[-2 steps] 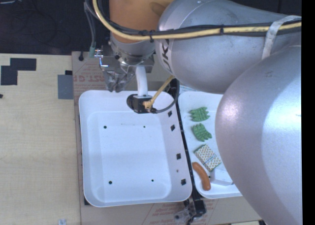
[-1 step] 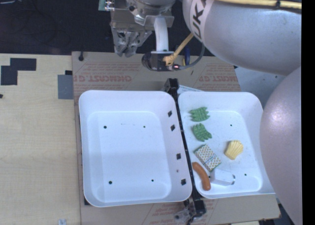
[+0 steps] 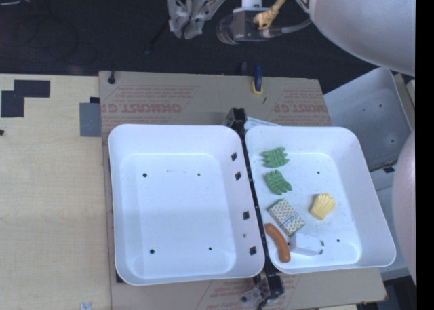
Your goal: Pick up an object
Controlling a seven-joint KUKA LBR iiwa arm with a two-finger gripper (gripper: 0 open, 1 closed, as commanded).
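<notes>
The right bin point(image 3: 352, 166) holds several small items. Two green leafy pieces point(image 3: 274, 157) point(image 3: 277, 182) lie near its left wall, one behind the other. A patterned square block point(image 3: 285, 216) sits in front of them, and a yellow ridged piece point(image 3: 323, 205) rests to its right. An orange-brown sausage point(image 3: 277, 241) lies at the front left corner beside a white block point(image 3: 306, 244). My gripper point(image 3: 192, 15) hangs high up at the top of the view, beyond the far edge of the bench and far from every item.
The left bin point(image 3: 129, 166) stands beside the right one, a black hinge strip point(image 3: 245, 193) between them. Both rest on a cardboard sheet point(image 3: 176, 102). The arm's large grey body point(image 3: 359, 10) fills the upper right.
</notes>
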